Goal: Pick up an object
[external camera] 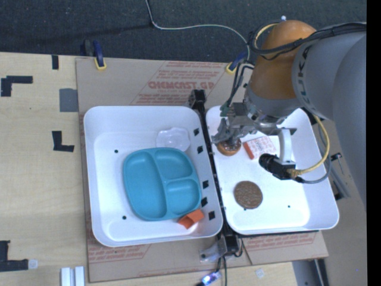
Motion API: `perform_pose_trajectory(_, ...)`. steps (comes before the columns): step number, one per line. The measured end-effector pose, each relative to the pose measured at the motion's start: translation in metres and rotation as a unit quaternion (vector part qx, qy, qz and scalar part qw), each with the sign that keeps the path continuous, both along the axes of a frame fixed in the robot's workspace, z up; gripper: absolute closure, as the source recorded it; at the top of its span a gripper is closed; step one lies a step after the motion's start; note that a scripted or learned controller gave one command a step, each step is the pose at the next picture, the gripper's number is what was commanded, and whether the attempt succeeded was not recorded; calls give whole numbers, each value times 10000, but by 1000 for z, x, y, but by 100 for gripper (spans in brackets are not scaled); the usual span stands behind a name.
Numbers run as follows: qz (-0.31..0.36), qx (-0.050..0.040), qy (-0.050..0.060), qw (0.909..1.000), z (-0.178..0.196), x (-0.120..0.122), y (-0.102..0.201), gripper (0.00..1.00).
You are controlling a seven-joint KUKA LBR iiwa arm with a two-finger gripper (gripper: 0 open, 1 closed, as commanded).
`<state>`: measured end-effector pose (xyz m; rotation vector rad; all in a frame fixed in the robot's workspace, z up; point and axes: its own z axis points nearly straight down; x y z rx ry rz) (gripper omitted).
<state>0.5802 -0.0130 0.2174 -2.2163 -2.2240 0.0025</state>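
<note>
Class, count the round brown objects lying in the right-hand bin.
2: one brown disc on the open floor of the right bin, another under the pincer. The arm may hide more.

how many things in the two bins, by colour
blue: 1, plate
clear: 1, cup
orange: 1, small piece
brown: 2, round disc, round thing under the claw
red and white: 1, packet
total: 6
</note>
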Motion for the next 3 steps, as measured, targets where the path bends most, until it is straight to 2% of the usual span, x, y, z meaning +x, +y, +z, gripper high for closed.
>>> perform_pose_trajectory(1, 15, 6, 6, 10000, 6, -17, 60, 100)
perform_pose_trajectory(2, 15, 1, 4, 10000, -1, -19, 114, 100)
perform_pose_trajectory(3, -1, -2, 4, 10000, -1, -19, 111, 0)
